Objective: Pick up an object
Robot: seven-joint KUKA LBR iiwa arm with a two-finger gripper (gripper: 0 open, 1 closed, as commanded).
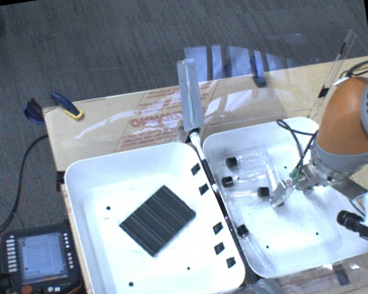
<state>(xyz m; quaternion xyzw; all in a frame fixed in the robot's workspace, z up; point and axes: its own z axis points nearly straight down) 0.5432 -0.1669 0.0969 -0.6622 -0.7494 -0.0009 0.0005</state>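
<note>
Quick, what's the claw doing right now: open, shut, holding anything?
Claw: low in the right bin, among small clear vials with black caps; open or shut cannot be told, and nothing visibly held.

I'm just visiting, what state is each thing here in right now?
Dark ribbed pad: lying flat in the left bin, turned at an angle.
Small clear bottles with black caps: lying on their sides in the right bin.
Gripper: low in the right bin by the bottles; its grip is unclear.
Handheld controller: on the floor, screen lit.
Blue clamp: clipped at the bench's back edge.
</note>
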